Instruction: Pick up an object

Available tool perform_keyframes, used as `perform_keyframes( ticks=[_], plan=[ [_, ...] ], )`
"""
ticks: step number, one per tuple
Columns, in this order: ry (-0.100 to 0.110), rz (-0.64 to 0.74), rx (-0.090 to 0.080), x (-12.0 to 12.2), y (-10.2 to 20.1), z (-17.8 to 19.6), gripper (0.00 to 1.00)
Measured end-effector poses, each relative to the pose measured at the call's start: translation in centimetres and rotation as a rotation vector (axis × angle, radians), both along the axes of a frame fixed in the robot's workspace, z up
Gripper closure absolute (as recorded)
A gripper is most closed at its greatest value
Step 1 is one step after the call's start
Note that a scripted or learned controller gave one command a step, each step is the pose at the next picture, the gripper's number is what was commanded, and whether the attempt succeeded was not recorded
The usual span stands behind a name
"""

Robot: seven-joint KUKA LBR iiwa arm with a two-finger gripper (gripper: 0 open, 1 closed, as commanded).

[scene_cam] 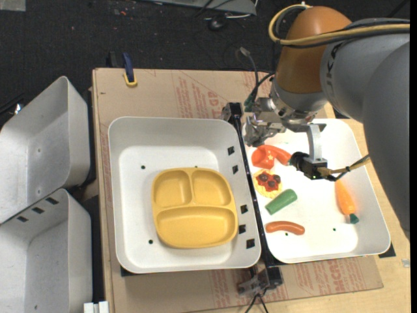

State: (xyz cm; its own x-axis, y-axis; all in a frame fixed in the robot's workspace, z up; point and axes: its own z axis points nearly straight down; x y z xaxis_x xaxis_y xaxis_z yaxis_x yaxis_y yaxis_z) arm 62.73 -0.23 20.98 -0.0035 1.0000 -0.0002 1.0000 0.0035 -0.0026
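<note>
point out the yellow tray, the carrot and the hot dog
yellow tray (194, 208), camera view, on the divider ridge between its compartments
carrot (345, 198), camera view, middle of the orange body
hot dog (285, 227), camera view, middle of its length

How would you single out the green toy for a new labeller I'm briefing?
Start at the right bin. In its left half lies the green toy, a short tilted cylinder between the small pizza slice and the sausage. It is the sole green piece.
</note>
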Motion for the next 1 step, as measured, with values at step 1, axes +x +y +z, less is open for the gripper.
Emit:
perform_keyframes(
  ticks=[1],
  plan=[
    [-0.003, -0.001, 0.0, -0.91, 4.63, 1.55, 1.0]
  ],
)
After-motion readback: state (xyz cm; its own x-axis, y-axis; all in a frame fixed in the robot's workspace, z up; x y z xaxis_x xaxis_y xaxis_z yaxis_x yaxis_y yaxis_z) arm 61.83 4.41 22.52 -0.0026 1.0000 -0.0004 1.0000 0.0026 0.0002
